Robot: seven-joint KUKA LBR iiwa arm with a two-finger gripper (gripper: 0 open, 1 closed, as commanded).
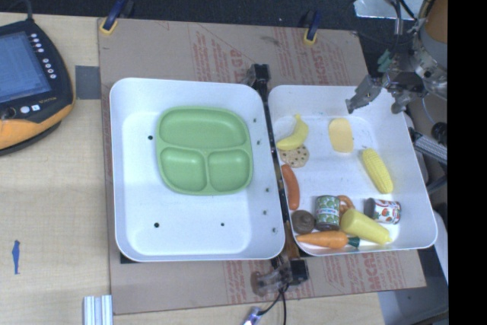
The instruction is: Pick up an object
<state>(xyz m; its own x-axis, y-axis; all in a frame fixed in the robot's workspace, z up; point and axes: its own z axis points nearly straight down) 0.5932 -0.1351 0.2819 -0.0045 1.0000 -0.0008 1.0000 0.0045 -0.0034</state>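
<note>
Nearest the camera, along the front wall of the right bin [423, 186], lies a crowd of small toy foods: a carrot [323, 240] lying flat with its long axis along that wall, a yellow squash-like piece [367, 227] leaning over it, a small green-labelled can [328, 211] standing upright, a brown round lump [303, 221] beside it, and a short red-and-white can [384, 211] on its side. A little farther back a sausage [290, 186] lies along the left wall, its length running front to back, and a corn cob [376, 170] lies by itself on bare floor, slanted the same way, knobbly and hard-looking. Farther still come a speckled cookie [294, 157], a curved banana [294, 135] and a smooth pale-yellow block [341, 135], all glossy moulded plastic. The left bin [129, 164] holds a matt green divided plate [205, 150]. At the far right corner hangs the end effector [377, 95], above the back rim of the right bin, its dark fingers splayed wide with nothing between them. Every candidate therefore lies toward the camera and to the left of it; the yellow block and the corn cob are closest and stand apart from their neighbours, so I judge them easier targets than the packed front row. For the cob, closing across its narrow width would suit. The desk [61, 202] beyond is pale wood under brown cardboard.
</note>
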